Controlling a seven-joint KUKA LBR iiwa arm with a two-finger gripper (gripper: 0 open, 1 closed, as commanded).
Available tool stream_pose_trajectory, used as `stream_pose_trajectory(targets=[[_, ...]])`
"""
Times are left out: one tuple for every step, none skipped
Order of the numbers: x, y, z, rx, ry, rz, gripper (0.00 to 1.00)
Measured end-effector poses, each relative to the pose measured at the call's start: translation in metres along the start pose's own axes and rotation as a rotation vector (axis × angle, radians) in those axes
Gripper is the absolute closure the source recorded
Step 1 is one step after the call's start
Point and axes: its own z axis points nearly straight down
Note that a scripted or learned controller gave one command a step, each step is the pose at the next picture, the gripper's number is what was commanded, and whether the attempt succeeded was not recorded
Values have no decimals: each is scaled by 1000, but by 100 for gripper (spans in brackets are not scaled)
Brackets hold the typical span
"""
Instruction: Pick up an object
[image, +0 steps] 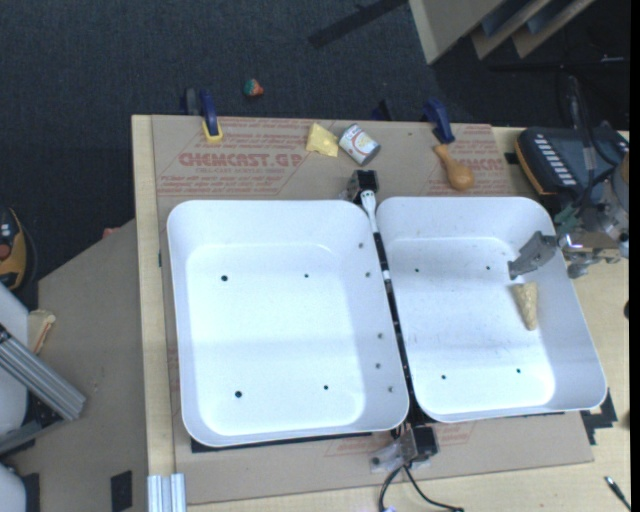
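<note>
1. The right bin (560, 390) serves as the landmark here; it sits on the table (150, 300) touching the left bin (200, 420) along its inner edge.
2. A small tan cone-shaped object (527, 304) lies on the floor of the right bin, near its right wall and a little above the middle.
3. The claw (532, 256) reaches in over the right bin's upper right corner, just above the tan object and apart from it.
4. Whether the claw is open or closed cannot be told; nothing is seen gripped in it.
5. Beyond the right bin's far rim lie a wooden-handled tool (455, 170), a small box (359, 144) and a yellow wedge (321, 141).
</note>
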Motion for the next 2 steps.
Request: stream_pose_trajectory(targets=[[0,1,-11,-3,-1,-1,100],[55,29,-148,-20,-3,-8,100]])
